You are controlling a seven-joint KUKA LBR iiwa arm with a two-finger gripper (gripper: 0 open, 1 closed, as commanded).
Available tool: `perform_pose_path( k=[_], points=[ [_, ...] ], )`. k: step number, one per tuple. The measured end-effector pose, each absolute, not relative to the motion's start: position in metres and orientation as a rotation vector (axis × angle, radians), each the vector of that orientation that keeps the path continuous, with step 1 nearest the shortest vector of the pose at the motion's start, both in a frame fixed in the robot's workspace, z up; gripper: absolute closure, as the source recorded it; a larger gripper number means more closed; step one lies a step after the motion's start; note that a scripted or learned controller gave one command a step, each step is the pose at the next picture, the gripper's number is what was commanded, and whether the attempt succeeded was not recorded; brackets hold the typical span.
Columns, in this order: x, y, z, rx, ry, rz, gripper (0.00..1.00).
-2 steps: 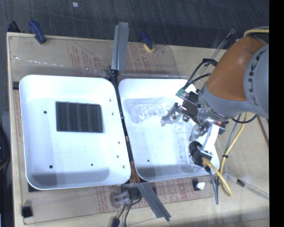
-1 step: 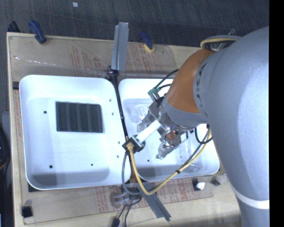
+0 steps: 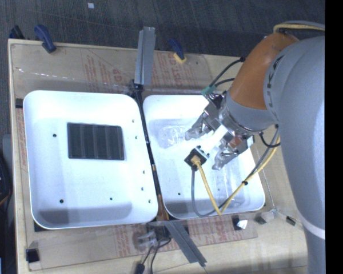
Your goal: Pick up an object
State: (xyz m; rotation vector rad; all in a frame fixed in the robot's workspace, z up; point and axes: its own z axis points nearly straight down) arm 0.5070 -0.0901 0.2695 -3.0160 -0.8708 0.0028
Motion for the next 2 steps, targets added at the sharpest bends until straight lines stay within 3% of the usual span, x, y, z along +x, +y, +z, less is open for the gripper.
perform_pose_path(
  k=[1,2],
  points=[
    [0.507,-0.089,0.278,-3.008,-0.886,0.009,1.00],
    [0.529,-0.139,0.235,-2.874,-1.257,0.008,1.00]
  ],
)
